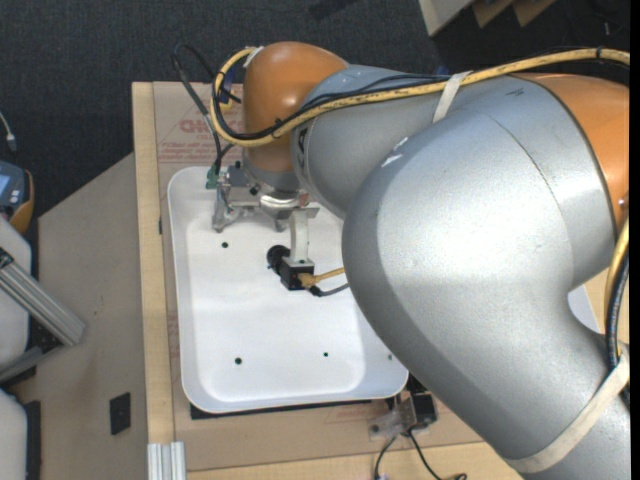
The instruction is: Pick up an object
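The grey robot arm's hand (232, 211) is hovering low in the shallow white plastic bin (260, 368), its opening impossible to tell, the pickup seemingly not yet done.

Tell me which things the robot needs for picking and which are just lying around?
For the job:
end effector, over the white bin

Just lying about:
small black piece left of the bin
cable plug by the bin's near corner
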`<action>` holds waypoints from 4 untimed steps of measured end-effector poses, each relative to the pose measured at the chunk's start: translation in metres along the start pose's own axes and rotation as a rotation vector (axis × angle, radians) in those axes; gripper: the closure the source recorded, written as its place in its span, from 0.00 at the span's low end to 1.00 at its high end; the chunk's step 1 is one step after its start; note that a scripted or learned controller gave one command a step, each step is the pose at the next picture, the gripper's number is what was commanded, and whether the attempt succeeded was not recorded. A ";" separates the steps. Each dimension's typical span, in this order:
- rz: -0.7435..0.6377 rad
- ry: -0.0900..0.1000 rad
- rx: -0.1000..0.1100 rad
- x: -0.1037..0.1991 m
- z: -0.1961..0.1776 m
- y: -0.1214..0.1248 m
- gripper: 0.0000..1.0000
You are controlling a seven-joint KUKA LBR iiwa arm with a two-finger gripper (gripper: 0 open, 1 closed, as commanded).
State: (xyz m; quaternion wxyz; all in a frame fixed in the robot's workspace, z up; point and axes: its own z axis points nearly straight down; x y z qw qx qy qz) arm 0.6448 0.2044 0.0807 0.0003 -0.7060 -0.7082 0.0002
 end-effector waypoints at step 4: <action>0.002 0.003 -0.008 0.020 -0.103 0.023 1.00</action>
